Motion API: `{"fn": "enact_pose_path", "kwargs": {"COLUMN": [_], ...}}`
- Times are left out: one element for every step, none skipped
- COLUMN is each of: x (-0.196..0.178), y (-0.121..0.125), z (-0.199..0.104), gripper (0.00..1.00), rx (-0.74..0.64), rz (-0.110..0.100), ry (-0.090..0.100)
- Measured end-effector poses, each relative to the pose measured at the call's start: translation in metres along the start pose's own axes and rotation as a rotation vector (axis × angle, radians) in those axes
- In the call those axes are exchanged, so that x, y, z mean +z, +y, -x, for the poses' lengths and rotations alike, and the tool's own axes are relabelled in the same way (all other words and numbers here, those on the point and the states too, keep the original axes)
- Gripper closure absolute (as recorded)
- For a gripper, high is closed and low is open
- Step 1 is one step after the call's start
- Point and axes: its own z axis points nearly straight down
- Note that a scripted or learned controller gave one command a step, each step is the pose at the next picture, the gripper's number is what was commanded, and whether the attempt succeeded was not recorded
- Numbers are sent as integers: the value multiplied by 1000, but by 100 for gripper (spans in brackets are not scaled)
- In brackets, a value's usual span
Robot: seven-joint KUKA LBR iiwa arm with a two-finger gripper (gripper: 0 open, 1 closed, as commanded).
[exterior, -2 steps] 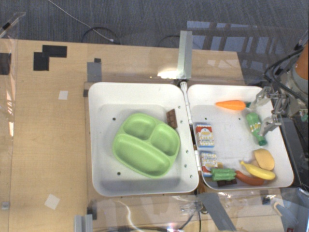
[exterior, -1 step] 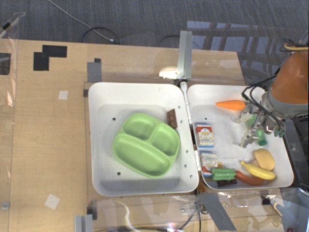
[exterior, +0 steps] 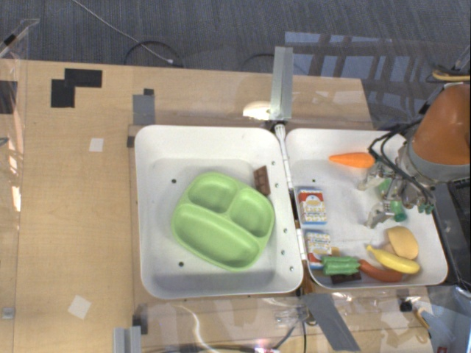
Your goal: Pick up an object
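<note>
My gripper point(exterior: 373, 198) hangs low over the middle of the right bin point(exterior: 324, 142), reaching in from the right under the orange band of the arm point(exterior: 445, 127). Its two fingers stand apart, one finger point(exterior: 366, 180) toward the back and the other toward the front, with bare bin floor between them. An orange carrot point(exterior: 352, 160) lies just behind the gripper. In front of it lie a tan potato point(exterior: 403, 241), a yellow banana point(exterior: 394, 262) and a red pepper point(exterior: 378, 272). Two small printed cartons point(exterior: 313, 206) lie to the gripper's left.
A green object on a dark block point(exterior: 341, 263) lies at the right bin's front left. The left bin point(exterior: 154, 197) holds a green divided plate point(exterior: 224, 219) and a small brown bar point(exterior: 260, 180) against its right wall. A grey post point(exterior: 282, 83) stands behind the bins.
</note>
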Motion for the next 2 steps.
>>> {"fn": "enact_pose_path", "kwargs": {"x": [-15, -180], "y": [2, 23], "z": [5, 4], "gripper": [100, 100], "rx": [-6, 81], "rz": [-2, -1], "ry": [-15, -11]}}
